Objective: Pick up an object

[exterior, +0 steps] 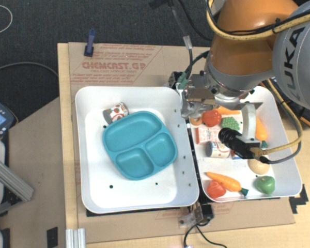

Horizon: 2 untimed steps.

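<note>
The arm (253, 30) is reaching in over the right bin (294, 175), and the gripper (194, 110) is hanging just left of the red tomato (212, 118), at the rim where the two bins are meeting. The gripper's body is hiding its tips, so it cannot be told how far it is opening or whether it is holding anything.

The items available for picking are lying around the tomato:
- A red-and-white box (206, 135) is lying just below the tomato, touching or nearly touching it.
- A small bottle (217, 150) is lying below the tomato, past the box.
- An orange carrot (225, 181) is lying well below the tomato, near the bin's front rim.
- A pale egg (258, 166) and a green pepper (266, 184) are sitting below and to the right of the tomato.

In the left bin (81, 138), a teal divided plate (139, 144) is resting well left of the tomato, and a small cup (116, 111) is lying on its side at the plate's far-left edge.
</note>
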Each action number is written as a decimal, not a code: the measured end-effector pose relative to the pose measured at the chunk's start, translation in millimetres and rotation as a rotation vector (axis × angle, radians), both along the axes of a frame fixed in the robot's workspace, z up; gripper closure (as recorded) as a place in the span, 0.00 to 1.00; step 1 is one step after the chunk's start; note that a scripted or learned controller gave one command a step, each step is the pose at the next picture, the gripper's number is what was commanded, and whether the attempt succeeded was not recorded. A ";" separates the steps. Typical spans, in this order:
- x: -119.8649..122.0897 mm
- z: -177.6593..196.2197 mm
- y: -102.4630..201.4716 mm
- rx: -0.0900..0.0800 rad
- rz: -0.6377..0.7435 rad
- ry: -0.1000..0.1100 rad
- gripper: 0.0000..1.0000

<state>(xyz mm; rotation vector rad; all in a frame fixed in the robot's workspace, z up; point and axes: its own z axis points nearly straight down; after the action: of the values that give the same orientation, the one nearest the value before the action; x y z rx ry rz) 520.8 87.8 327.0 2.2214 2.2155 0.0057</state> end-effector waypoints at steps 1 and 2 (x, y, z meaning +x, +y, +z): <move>-41.9 97.1 4.7 0.004 0.005 -0.007 1.00; -42.6 78.0 87.2 0.002 0.012 0.008 1.00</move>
<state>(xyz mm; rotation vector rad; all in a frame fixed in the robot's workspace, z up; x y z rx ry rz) 478.2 175.0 405.0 2.2132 2.2341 -0.0015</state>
